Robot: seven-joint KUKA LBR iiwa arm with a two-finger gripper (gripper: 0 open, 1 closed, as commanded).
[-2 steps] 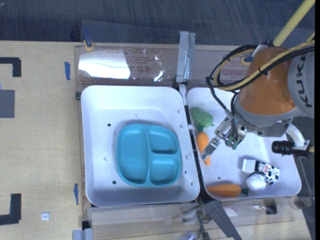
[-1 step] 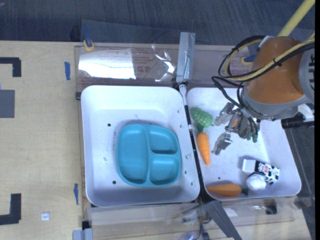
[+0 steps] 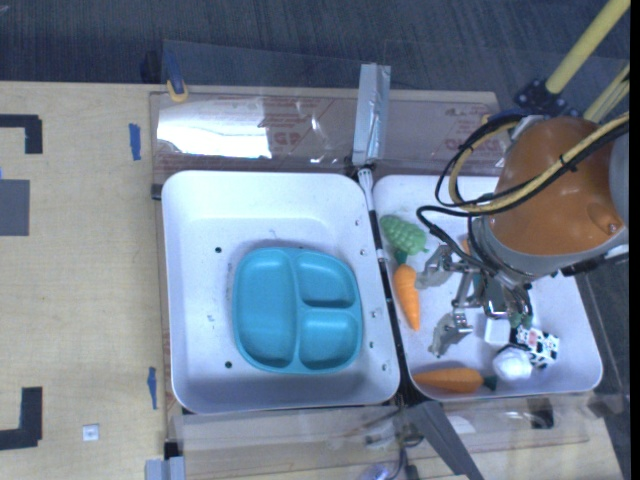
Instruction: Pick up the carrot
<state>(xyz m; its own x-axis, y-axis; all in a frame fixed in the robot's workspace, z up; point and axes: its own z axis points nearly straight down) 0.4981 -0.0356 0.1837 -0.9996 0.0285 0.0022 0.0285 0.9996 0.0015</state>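
Nothing is yet held — the gripper hangs open just beside the carrot; grasp and lift remain.

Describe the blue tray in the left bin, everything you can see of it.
The tray is light blue, looks like smooth plastic, and has rounded corners. Raised ridges split it into three compartments: one large on the left, two smaller stacked on the right. It lies flat and slightly rotated on the floor of the left bin, roughly central, towards the near edge. Nothing lies in it, and its rim is apart from the bin walls.
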